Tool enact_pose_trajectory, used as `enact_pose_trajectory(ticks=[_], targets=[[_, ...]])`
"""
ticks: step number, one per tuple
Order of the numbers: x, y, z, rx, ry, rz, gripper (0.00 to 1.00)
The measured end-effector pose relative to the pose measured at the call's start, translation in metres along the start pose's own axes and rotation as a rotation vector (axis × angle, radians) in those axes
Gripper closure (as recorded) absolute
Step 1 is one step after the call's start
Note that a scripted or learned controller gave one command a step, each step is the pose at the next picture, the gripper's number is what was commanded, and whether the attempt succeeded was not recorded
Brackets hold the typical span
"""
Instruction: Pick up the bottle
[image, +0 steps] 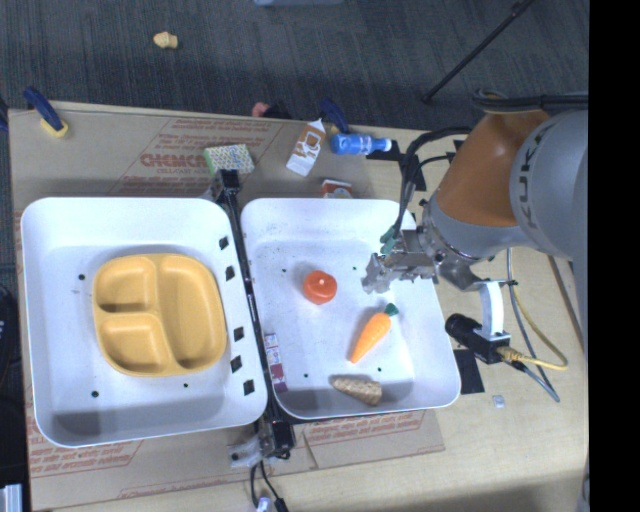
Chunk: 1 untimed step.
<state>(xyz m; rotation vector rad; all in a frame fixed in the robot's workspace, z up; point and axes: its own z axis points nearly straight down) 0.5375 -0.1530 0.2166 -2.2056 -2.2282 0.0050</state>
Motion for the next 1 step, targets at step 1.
enact_pose_trajectory(ticks=[1], targets=[[-0.0392, -0.0586, -0.0283, -0.001, 0.000, 0.231, 1.00]])
